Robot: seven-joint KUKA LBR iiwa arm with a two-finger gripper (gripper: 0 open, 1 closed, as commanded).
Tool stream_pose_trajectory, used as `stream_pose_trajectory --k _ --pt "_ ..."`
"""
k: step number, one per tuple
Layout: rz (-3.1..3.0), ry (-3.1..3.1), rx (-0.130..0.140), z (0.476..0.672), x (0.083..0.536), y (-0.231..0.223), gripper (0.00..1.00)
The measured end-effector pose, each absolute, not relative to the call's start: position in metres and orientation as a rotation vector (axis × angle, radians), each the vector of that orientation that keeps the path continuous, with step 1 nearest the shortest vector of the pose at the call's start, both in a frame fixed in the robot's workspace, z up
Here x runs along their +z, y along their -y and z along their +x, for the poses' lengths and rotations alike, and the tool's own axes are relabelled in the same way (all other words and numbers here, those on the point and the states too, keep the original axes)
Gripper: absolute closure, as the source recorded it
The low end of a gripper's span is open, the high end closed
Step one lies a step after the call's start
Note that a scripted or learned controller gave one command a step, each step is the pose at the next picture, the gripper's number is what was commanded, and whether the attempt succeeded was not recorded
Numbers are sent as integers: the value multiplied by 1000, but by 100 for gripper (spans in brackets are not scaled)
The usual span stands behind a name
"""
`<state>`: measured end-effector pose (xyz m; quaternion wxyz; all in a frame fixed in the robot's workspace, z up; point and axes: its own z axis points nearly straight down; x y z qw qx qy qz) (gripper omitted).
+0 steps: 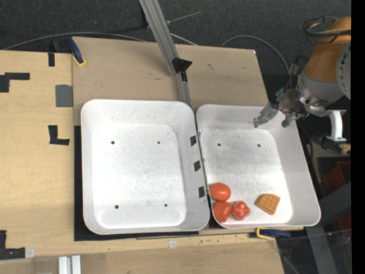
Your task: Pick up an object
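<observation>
While the claw (275, 115) hangs over the right bin's (296, 153) far corner — fingers spread, gripping nothing — we judge the pick not begun. Three tomatoes (220, 192) and a waffle (267, 203) lie along the near edge, well apart from it.

Both bins white, floors faintly speckled grey: left bin (97, 124), right bin (296, 170). Three red, glossy tomato-like pieces (220, 192), (221, 211), (240, 210). Waffle-like piece (267, 203) orange-tan with grid pattern. Bench (125, 67) tan, light wood at left with black tape marks. Arm (325, 56) grey and orange; gripper (275, 114) grey.
</observation>
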<state>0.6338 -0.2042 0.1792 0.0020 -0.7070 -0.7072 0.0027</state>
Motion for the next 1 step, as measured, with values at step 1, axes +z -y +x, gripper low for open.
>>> stream_pose_trajectory --k 1 --pt "-2217 2220 8 640 131 207 0"
